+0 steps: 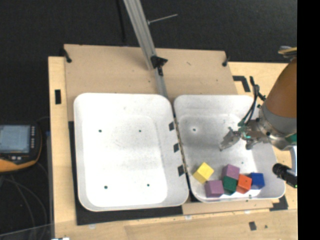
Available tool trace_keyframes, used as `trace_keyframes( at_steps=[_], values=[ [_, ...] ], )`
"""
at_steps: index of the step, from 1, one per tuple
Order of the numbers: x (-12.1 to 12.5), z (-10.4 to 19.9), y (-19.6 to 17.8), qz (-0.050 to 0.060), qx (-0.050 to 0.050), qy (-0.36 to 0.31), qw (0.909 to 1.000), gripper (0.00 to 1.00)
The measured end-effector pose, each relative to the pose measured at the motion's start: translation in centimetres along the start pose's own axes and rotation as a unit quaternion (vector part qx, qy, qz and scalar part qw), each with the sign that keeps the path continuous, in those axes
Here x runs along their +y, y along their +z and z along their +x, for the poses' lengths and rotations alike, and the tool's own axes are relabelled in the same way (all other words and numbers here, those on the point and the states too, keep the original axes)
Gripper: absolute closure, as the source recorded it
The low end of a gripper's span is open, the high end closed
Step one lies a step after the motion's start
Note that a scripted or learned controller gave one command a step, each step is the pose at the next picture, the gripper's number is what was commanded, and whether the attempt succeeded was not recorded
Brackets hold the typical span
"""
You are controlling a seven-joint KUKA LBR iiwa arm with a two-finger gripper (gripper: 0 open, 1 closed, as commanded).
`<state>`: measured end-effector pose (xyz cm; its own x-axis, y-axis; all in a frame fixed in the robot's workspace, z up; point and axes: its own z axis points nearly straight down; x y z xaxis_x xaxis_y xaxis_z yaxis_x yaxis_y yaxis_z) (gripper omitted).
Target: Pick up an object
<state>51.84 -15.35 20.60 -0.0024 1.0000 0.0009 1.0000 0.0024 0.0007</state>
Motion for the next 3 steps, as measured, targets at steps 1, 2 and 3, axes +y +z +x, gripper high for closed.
trace_keyframes(
  at_steps=[1, 2, 3],
  values=[
    [0.4, 4.6, -3.4, -0.003, 0.0, -0.003, 1.0, 0.0],
    [0.4, 21.2, 1.1, 0.002, 0.001, -0.003, 1.0, 0.0],
    [0.7, 20.6, 0.1, 0.0, 0.0, 0.001, 1.0, 0.0]
  ],
)
